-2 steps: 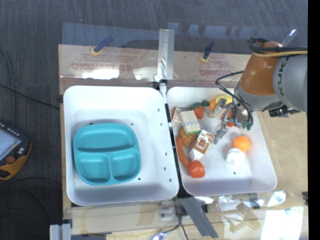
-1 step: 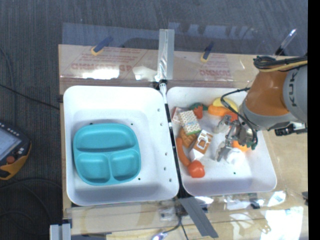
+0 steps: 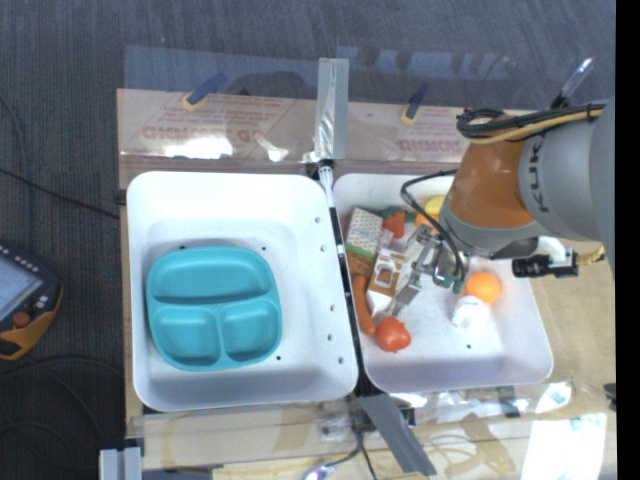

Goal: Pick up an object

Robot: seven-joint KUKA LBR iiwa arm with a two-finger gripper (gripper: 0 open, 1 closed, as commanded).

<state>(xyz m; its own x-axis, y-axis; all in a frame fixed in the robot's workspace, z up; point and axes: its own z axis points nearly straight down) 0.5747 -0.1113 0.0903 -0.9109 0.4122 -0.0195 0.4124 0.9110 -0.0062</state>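
Gripper [image 3: 408,290] sits low in the right bin [image 3: 520,353], can't tell its grip; red tomato [image 3: 392,335] just below it.

Bright even overhead light, glare on clear plastic sheet [image 3: 250,118], soft shadows, slightly soft focus

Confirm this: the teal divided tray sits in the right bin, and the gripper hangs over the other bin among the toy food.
Not quite. In the camera view the teal divided tray sits in the left bin. The gripper hangs over the right bin, among the toy food, near a red piece.
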